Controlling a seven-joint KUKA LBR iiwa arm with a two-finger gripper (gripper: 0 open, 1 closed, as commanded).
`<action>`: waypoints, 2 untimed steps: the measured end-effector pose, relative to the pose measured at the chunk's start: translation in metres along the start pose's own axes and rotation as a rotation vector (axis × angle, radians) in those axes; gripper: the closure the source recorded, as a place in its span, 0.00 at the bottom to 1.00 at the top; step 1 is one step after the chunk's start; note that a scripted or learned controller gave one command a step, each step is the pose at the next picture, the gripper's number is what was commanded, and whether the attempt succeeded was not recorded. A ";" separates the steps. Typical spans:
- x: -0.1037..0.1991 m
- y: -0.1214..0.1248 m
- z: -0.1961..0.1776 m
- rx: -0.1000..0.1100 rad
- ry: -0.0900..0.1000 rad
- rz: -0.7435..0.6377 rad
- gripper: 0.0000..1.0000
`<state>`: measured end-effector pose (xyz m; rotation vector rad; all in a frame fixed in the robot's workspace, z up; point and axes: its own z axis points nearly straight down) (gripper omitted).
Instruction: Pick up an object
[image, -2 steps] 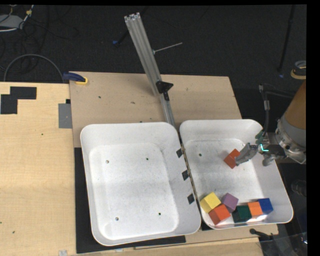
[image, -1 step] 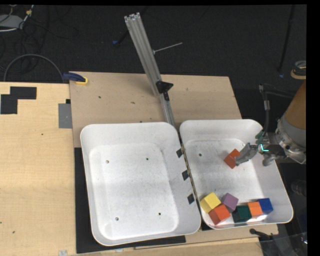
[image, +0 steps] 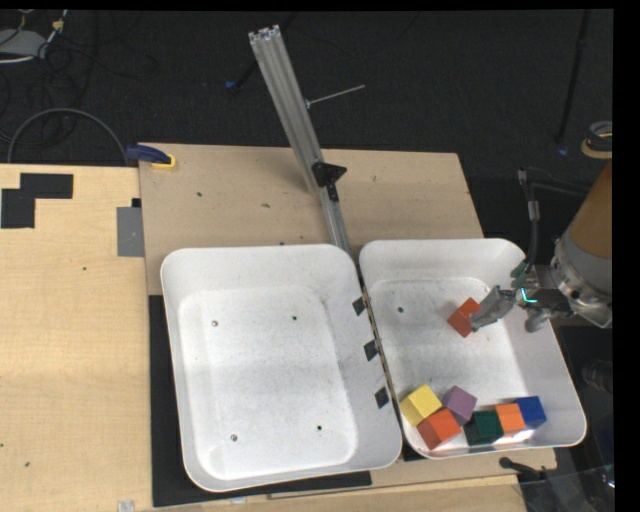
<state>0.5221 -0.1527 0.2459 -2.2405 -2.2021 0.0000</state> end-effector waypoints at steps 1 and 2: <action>-0.034 0.010 0.069 0.009 0.001 -0.015 0.00; -0.034 0.011 0.065 0.003 0.001 -0.014 0.00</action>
